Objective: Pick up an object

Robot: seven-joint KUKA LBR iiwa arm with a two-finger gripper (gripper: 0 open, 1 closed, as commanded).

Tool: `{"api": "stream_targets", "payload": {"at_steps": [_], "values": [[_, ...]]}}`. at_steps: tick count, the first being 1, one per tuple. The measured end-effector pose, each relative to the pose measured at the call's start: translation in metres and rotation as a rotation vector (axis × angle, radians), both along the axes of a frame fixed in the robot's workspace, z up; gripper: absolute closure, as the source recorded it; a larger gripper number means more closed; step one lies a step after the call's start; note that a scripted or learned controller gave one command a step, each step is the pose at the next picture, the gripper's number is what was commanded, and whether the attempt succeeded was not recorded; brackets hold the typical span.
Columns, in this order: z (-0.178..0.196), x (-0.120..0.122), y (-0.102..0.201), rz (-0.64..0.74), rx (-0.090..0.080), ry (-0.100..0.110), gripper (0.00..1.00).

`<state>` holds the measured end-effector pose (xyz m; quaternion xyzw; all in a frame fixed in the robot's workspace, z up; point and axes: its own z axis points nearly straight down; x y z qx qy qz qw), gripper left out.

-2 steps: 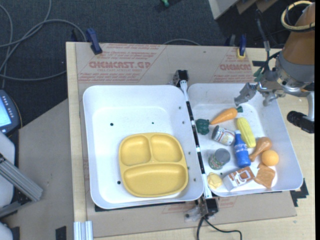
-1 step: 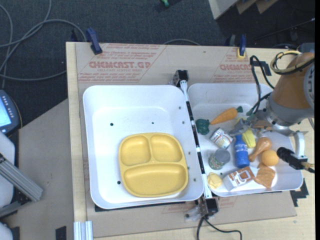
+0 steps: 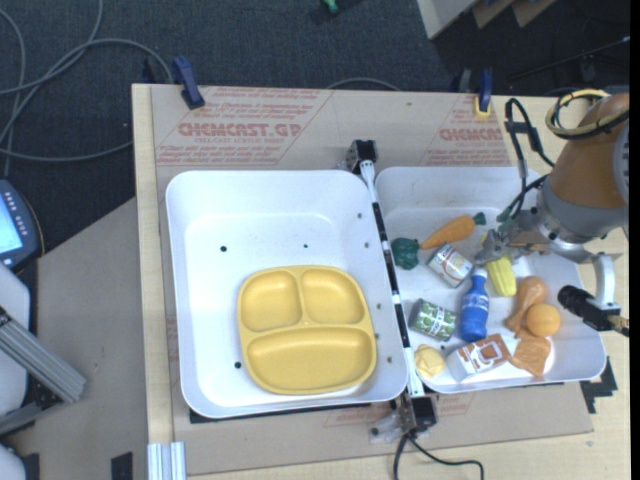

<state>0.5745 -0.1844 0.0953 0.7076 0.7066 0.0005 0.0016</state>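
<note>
Can't tell how the grey two-finger gripper point(image 3: 497, 251) is set, it's low over the right white bin point(image 3: 440, 180), just above the small yellow plastic corn cob point(image 3: 501, 276). That's my guess for the target: light, rigid, a bit slick, so pinch across its middle. Blue plastic bottle point(image 3: 474, 308) crowds it on the left.

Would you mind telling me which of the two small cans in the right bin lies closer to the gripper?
The silver can, beside the carrot. The green can lies further from the gripper, nearer the front edge.

yellow tray point(image 3: 306, 328) in left bin point(image 3: 200, 218), claw point(image 3: 503, 249) over toys
</note>
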Motion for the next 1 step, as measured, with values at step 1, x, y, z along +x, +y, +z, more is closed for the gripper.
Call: {"api": "stream_targets", "payload": {"at_steps": [1], "values": [[0.0691, 0.0075, 0.0716, 0.009, 0.002, -0.005, 1.00]]}}
